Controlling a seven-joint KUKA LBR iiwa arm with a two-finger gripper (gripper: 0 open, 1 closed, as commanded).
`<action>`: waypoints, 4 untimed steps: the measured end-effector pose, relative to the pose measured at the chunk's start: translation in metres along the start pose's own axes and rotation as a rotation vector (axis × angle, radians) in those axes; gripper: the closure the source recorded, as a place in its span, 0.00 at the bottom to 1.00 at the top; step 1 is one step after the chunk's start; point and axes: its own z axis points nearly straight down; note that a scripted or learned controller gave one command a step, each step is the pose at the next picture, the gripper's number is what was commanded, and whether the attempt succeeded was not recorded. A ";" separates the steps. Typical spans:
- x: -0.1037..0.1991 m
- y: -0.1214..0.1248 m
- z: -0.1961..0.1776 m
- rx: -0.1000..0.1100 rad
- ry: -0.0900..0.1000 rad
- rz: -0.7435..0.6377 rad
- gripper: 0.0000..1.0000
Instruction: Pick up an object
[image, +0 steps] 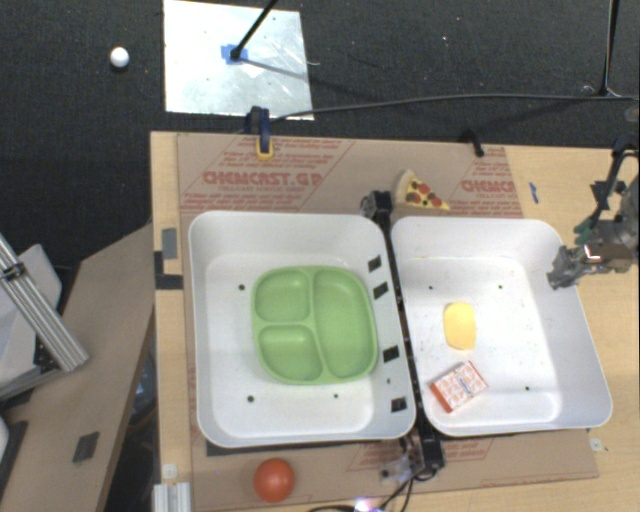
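- Tool (562, 272) hangs over the right rim of the right bin (575, 330); whether it is open or closed I cannot tell.
- Worktop (330, 165) carries both bins side by side.
- Left bin (215, 300) holds a green divided plate (315, 323).
- Inside the right bin, a yellow object (459, 325) lies left of centre, with a small red-and-white box (458, 386) just nearer.
- Near the worktop's front edge sits a red ball (274, 479).
- Toy pizza slice (422, 192) rests beyond the bins.
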 end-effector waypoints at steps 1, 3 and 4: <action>0.060 0.002 0.010 0.000 0.001 -0.001 1.00; 0.157 0.004 0.011 0.001 0.001 -0.001 1.00; 0.203 0.000 0.034 0.003 0.002 -0.003 1.00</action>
